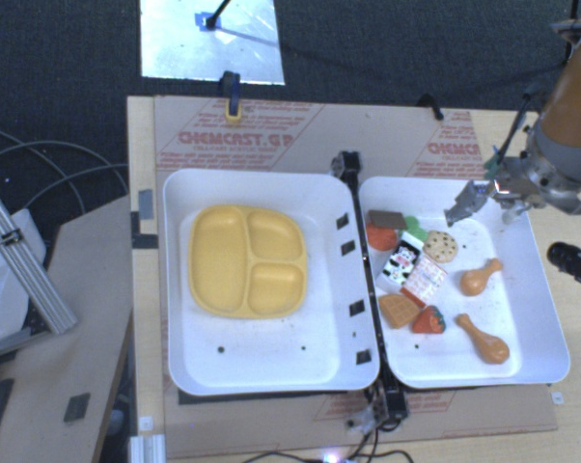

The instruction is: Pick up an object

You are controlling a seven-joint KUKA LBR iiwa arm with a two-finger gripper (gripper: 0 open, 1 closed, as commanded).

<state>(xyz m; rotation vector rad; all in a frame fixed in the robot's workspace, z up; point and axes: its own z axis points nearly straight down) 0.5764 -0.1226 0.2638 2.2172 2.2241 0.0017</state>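
Currently the tool [472,204] is hovering over the right bin [541,287], holding nothing, its spread impossible to tell, so the toys [416,278] are lying unpicked.

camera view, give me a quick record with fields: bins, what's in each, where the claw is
left bin: holds a yellow tray with three sections
right bin: toy food in a loose cluster
items: cookie, two drumsticks, strawberry, waffle, small cartons, brown block
claw: above the right bin's far side, near the cookie
held: nothing seen between its fingers
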